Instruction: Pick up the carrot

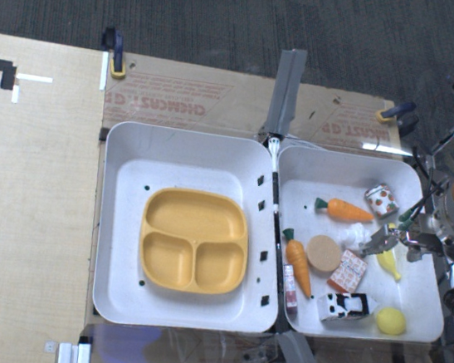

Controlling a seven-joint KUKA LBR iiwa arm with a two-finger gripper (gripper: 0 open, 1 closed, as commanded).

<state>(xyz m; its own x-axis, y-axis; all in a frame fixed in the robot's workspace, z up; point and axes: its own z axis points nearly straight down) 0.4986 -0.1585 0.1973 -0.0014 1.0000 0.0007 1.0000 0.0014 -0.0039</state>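
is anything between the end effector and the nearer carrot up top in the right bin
Nothing solid blocks it. The end effector sits just right of and below the upper carrot, with a small pale item beside its tip. The patterned can lies close on the carrot's right.

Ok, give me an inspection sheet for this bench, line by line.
Surface: two shallow white bins, left bin and right bin, on a wooden bench.
Job's things: two orange carrots with green tops in the right bin, one near the back, one by the left wall.
Clutter: yellow divided plate, tan round disc, yellow lemon, yellow banana, small cartons.
Grippers: two-finger gripper low over the right bin, holding nothing visible.
Cables: dark cables at the right.
Surroundings: grey carpet.
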